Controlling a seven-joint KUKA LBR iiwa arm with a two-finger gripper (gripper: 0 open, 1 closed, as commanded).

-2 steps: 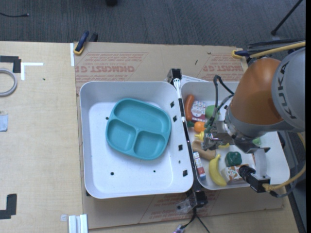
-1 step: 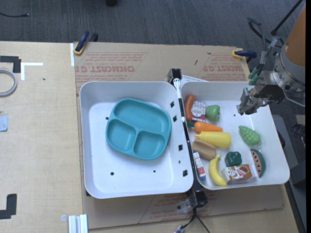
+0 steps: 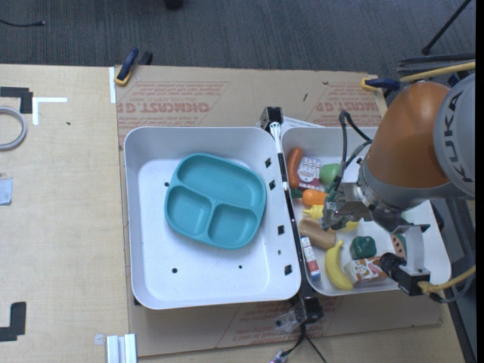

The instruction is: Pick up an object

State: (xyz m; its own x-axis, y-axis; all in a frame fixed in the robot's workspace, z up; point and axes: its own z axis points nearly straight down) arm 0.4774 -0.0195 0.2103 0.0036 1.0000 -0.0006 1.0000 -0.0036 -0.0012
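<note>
Teal tray (image 3: 215,200) in left bin (image 3: 144,225)

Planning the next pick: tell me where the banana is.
The banana lies in the right bin, near its front edge, between a small carton on its right and the divider between bins on its left.

Red print is showing upside down on the brown cardboard sheet (image 3: 181,100) under the bins, at 12 o'clock from the left white bin (image 3: 144,225); it seems to be reading "CHEMAST GP" inverted, not certain. Grey arm housing (image 3: 461,146) at 3 o'clock is carrying white letters "KUKA", partly cut off. Small food package labels are staying unreadable.
</note>
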